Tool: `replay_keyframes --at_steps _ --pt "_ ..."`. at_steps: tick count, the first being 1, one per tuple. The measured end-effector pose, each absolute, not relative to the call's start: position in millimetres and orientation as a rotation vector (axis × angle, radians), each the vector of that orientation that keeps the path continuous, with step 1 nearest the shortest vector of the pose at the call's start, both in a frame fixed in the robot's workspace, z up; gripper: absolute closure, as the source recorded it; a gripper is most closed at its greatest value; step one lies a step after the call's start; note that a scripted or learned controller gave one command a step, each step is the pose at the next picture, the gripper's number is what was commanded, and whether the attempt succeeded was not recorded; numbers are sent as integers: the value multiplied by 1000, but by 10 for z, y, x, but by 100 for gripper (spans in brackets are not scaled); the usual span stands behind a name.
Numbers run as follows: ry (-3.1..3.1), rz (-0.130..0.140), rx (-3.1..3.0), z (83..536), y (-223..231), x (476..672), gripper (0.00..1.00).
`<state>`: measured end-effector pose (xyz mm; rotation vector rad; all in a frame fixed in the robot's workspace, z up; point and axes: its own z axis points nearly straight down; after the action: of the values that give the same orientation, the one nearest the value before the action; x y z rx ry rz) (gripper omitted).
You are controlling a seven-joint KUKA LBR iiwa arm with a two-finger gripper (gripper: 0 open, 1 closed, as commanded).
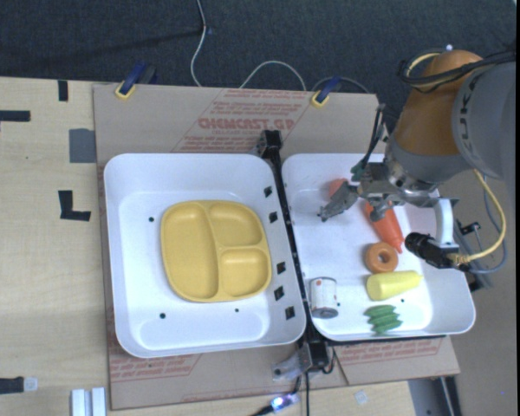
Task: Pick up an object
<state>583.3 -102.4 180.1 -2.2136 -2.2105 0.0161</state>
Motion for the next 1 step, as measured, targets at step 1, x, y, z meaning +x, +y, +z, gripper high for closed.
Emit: replay_keyframes --at_steps 1 --pt "-2222 2 -2218 1887 -1022 5864 0"
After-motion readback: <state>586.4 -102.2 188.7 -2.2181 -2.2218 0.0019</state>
